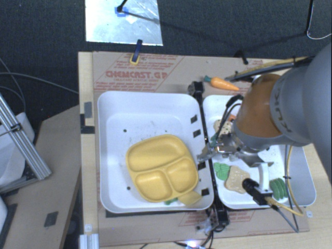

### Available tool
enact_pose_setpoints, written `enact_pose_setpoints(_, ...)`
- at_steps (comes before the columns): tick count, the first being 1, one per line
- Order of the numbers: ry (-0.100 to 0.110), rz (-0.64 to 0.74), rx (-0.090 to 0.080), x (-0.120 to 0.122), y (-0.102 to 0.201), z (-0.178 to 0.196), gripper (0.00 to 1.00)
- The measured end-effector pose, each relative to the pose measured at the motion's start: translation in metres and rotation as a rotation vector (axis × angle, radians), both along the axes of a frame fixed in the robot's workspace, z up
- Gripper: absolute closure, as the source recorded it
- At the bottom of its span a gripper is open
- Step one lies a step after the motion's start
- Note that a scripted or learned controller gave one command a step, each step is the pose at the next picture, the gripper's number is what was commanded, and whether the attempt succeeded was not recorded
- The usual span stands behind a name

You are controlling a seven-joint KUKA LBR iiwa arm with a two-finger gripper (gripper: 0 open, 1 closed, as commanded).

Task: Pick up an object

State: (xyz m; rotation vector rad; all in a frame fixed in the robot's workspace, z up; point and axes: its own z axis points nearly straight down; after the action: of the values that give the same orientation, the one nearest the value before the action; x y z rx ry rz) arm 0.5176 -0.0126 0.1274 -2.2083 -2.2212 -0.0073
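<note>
A yellow divided plate (163,167) lies in the left bin (116,113), with a small yellow piece (190,197) and a green bit (170,202) at its front edge. In the right bin (306,191) lie a green leaf-shaped toy (222,171), a tan toast-shaped piece (236,180) and a green ribbed item (279,187). My gripper (222,145) hangs low over the right bin's left side, close to the wall between the bins and just behind the leaf and toast. The arm's wrist covers the middle of that bin.
An orange carrot toy (224,83) rests on the cardboard behind the right bin. A black clip (195,87) sits at the back where the bins meet. A blue and yellow tool (136,52) lies on the cardboard's far edge.
</note>
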Motion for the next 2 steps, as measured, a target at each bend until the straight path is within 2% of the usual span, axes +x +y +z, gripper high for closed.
enact_pose_setpoints(1, 0.006, 0.018, 0.026, 0.001, 0.016, 0.011, 1.0)
enact_pose_setpoints(2, -0.021, 0.001, -0.007, -0.029, 0.021, 0.163, 1.0)
